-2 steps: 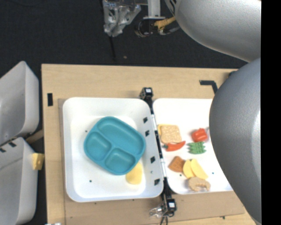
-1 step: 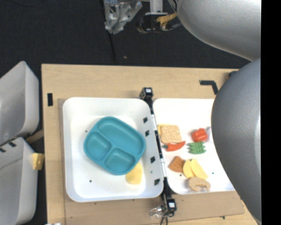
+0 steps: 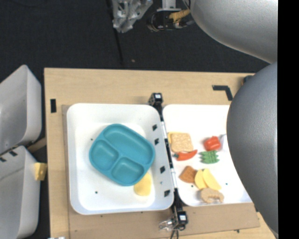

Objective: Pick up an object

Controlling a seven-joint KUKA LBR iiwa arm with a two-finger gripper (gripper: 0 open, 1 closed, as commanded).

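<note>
The right bin holds several toy foods: a tan cracker, a red chili, a red tomato, a green leafy piece, a brown piece, a yellow banana and a beige bread ring. The left bin holds a blue divided plate with a pale yellow piece at its lower right edge. The grey arm covers the right side of the right bin and hides the gripper.
A black divider with clips runs between the two bins. The wooden bench surrounds them. White housings stand at the far left. Cables and hardware hang above the bench's far edge.
</note>
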